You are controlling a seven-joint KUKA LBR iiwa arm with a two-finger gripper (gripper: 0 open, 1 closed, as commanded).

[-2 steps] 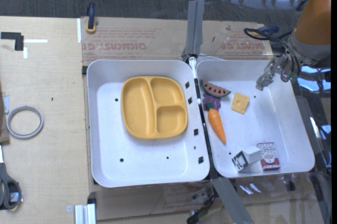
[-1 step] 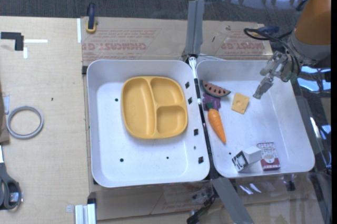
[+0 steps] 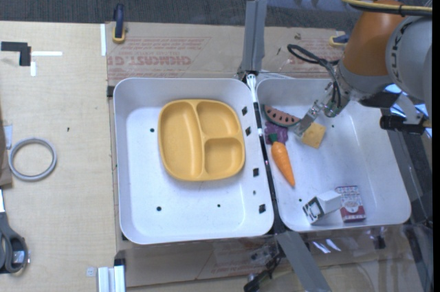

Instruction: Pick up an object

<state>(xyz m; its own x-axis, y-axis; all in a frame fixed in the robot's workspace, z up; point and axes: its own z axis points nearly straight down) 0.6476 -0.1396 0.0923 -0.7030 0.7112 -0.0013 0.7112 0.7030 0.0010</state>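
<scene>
In the right bin [image 3: 371, 167] my gripper [image 3: 309, 126] reaches down from the upper right, its tip right against a small yellow cheese block [image 3: 315, 137]. Whether the block is between the jaws or just beside them cannot be made out. To the left of the block lie a watermelon slice [image 3: 280, 116], a small purple piece [image 3: 274, 135] and an orange carrot [image 3: 282, 162]. Near the bin's front edge sit a small white and grey box [image 3: 322, 206] and a red and white packet [image 3: 352, 204].
The left bin [image 3: 137, 181] holds a yellow divided plate [image 3: 201, 139]. A raised divider [image 3: 260, 146] separates the two bins. On the bench to the left lie a grey ring [image 3: 30, 159] and scissors [image 3: 10, 249]. The arm's orange band [image 3: 368, 36] hangs over the right bin's back corner.
</scene>
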